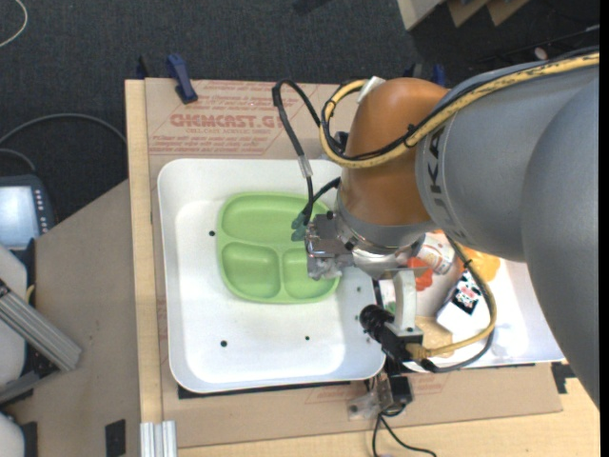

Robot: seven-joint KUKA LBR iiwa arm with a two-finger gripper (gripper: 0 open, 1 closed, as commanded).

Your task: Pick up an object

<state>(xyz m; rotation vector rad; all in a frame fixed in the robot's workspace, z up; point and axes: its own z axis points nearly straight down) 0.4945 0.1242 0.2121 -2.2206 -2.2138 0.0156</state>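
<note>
A light green divided plate [262, 248] lies in the left white bin [190, 284], toward its right side. My gripper [321, 252] hangs below the orange wrist band [390, 160], right over the plate's right edge. The wrist hides most of the gripper, and I cannot make out anything held in it. In the right bin [519, 341], partly hidden by the arm, lie a clear bottle with a red cap [430, 258], a yellow object [485, 267] and a small black and white box [466, 296].
The big grey arm [533, 160] covers most of the right bin. Cables [297, 141] loop from the wrist over the left bin's far wall. The bins rest on a brown board [228, 112] with a blue clamp [181, 76] at the far left.
</note>
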